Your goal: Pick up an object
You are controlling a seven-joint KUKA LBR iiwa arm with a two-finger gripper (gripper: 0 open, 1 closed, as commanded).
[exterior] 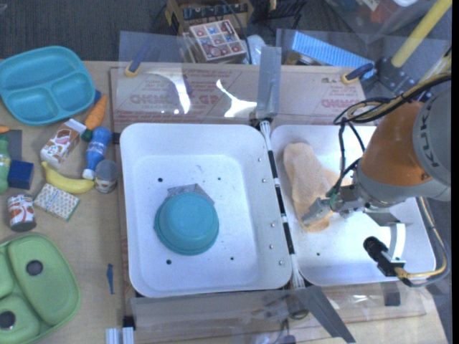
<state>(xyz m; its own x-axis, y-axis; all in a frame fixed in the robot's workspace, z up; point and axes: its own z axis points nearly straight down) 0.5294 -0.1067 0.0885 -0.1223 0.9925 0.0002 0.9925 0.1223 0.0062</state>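
Observation:
A tan, bread-like soft object (307,175) lies in the right bin (337,264), toward its left side. My gripper (316,211) is down at that object's near end, and its grey fingers (313,209) touch or overlap the object's lower edge. A teal bowl (187,223) sits upside down in the left bin (143,156), on a small grey piece. The arm's orange band (394,156) hangs over the right bin and hides part of its floor.
Left of the bins, the bench bears a teal tray (46,84), a banana (66,180), a blue bottle (95,153), a small carton (60,142), a can (21,211) and a green tray (32,292). A cardboard wall (186,95) stands behind the bins.

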